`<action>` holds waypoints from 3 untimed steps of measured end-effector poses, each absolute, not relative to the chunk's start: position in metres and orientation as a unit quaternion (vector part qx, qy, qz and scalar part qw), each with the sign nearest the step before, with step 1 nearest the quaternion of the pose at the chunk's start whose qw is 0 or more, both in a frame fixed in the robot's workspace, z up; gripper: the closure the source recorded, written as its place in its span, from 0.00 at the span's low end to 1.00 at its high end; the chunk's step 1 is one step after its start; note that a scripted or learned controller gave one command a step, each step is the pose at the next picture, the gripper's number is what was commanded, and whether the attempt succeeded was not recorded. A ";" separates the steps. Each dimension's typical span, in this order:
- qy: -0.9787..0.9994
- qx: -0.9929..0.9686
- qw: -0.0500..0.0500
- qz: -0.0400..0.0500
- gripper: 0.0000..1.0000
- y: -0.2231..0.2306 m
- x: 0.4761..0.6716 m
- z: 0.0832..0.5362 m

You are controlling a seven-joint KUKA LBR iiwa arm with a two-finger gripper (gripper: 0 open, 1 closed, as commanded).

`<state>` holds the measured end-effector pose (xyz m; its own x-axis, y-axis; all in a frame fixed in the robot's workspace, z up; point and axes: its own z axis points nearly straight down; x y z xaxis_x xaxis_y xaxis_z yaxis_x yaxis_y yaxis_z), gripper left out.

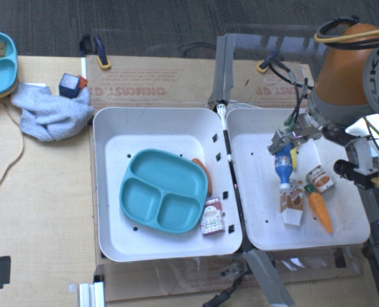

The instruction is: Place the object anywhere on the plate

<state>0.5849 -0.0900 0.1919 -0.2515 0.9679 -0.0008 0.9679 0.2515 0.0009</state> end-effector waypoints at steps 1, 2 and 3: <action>0.826 0.563 0.001 0.000 1.00 -0.018 0.596 0.192; 0.805 0.594 0.000 -0.001 1.00 0.058 0.544 0.191; 0.804 0.594 0.000 -0.001 0.00 0.058 0.544 0.191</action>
<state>0.5443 0.0575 0.1913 -0.2941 0.9558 -0.0007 0.9558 0.2941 -0.0016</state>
